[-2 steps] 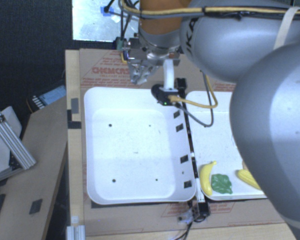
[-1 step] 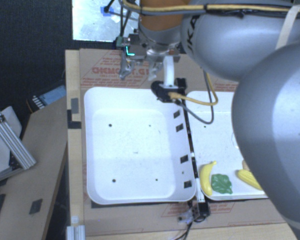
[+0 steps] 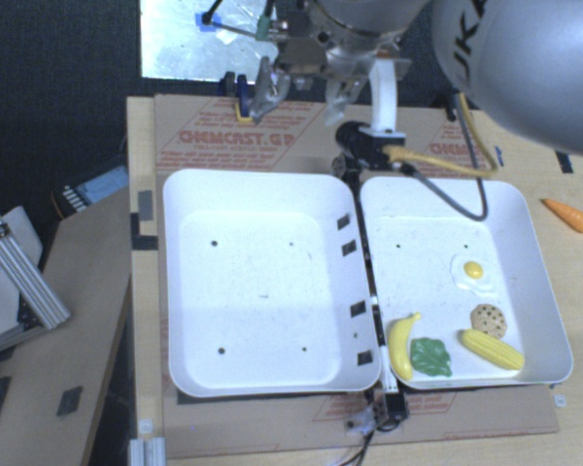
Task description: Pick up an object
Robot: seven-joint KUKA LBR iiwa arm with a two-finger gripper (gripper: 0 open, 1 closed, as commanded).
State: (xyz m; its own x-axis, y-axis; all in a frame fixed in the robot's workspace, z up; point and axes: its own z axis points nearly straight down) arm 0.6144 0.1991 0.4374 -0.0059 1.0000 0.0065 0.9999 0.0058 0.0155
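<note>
The fingers [image 3: 301,90] hang high over the far edge of the bench [image 3: 78,260], above the brown cardboard and just beyond the back rims of the two bins. The two tips, one near the blue clip and one closer to the white post, stand apart with a clear gap between them, and nothing sits in that gap. So, as I judge it, the pick has not begun: nothing is lifted and the whole reach is left to do.

Everything worth grabbing lies well away from the fingers, toward the near end of the right bin [image 3: 525,221]. The fried egg [image 3: 472,272] is the closest of them, out on bare floor with space all around it. Past it come the cookie [image 3: 487,319] and, just beyond that, the corn cob [image 3: 492,349], the two close together. The banana [image 3: 401,347] lies hard against the bin's inner wall, touching the green leafy piece [image 3: 430,357] beside it.

The left bin [image 3: 185,202] sits below and to one side of the fingers. A carrot [image 3: 570,216] rests outside on the bench, off past the right bin's far corner.

Room looks best over the egg; the banana, tight to wall and clips, seems the most awkward.
</note>
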